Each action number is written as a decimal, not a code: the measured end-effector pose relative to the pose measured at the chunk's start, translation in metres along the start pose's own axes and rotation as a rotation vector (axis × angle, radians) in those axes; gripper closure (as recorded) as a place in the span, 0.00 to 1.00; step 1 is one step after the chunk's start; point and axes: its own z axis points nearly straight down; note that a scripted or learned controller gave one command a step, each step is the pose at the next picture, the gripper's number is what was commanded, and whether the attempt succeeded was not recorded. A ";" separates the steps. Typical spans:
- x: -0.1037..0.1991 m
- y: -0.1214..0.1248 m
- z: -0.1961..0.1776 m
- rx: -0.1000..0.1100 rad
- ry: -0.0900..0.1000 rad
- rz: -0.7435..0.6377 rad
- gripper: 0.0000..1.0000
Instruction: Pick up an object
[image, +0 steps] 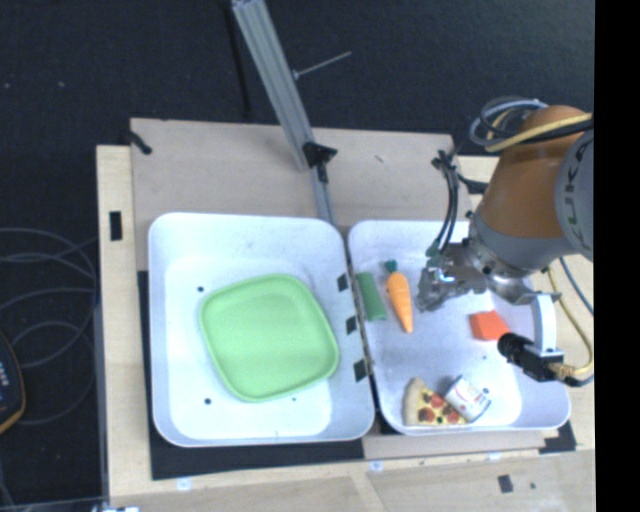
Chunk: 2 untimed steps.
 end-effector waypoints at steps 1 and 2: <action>0.054 0.000 0.001 0.001 0.000 0.000 1.00; 0.097 0.020 -0.005 0.001 0.000 0.001 1.00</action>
